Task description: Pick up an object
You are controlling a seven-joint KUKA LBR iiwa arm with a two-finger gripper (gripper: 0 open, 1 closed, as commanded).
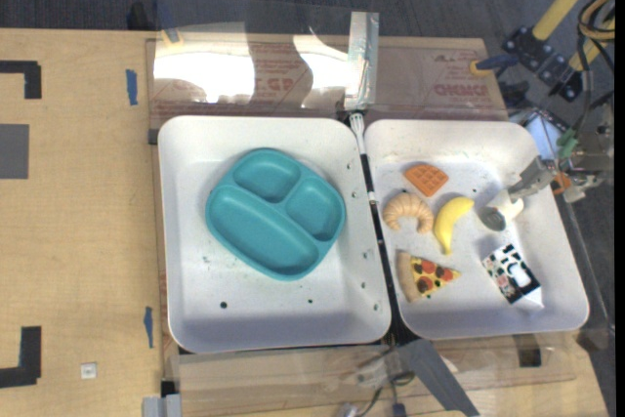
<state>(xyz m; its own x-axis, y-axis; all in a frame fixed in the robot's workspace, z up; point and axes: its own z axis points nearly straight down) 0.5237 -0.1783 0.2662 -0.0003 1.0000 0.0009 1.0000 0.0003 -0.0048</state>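
Reaching in from the right, the gripper (508, 200) sits low over the right bin (576, 303), and you cannot tell from this angle how it is set; nothing is visibly caught in it. So count the pick as not yet made.

Just beside the tip, to its left, lies the banana (448, 220), the nearest candidate, near but apart from the tool. Left of that, touching or nearly so, is the croissant (408, 210), with the waffle (427, 179) just above the pair. Below them rests the pizza slice (427, 275), and toward the bin's lower right corner the black-and-white carton (512, 272), below the gripper. All five lie flat on the bin floor.

Farther out, the left bin (186, 308) holds the teal divided plate (276, 211), well apart from the arm.

You should judge the approach as largely done; what remains is the closing on one object, then the lift clear of the bin.
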